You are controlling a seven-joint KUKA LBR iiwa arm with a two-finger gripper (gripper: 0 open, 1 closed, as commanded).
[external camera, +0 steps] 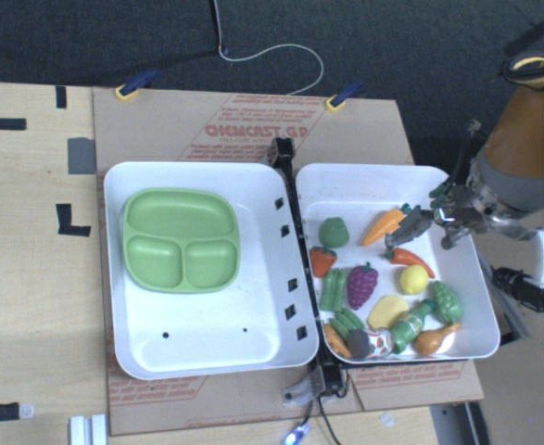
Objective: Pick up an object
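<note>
Over the right bin [457, 290], my gripper [411, 230] hangs at three o'clock. I cannot tell how it is set. Just under it, toward nine o'clock, lies a toy carrot [383, 225]. It looks light, hard and a bit slippery, I think. I would pinch it across its fat middle.

The right bin [346, 179] has bare floor along its far edge; toy produce [383, 295] crowds its near half. In the left bin [123, 276], a green divided plate [181, 240] fills the far part, leaving the near floor open.
</note>
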